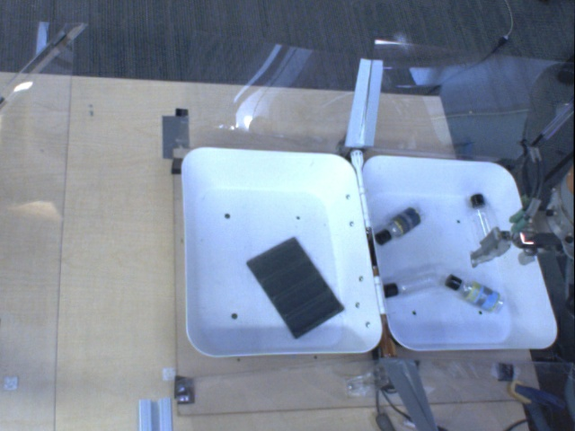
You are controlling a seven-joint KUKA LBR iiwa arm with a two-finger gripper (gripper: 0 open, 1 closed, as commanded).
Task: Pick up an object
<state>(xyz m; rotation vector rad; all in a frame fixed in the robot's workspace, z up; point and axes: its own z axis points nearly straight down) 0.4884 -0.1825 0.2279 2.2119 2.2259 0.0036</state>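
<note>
The gripper [490, 248] is hovering inside the right bin [530, 338], reaching in over its right wall, apparently lining up a grasp; whether it is released or clenched cannot be told. Candidates are lying nearby: a dark-capped vial [398, 224] toward that bin's left wall, a blue-labelled vial [473, 294] just below the gripper, and a clear tube [415, 285]. Next comes descending squarely over one. The arm is cut off.

No legible text anywhere; the small bottle [474, 295] has a blue label, print too small to read.
</note>
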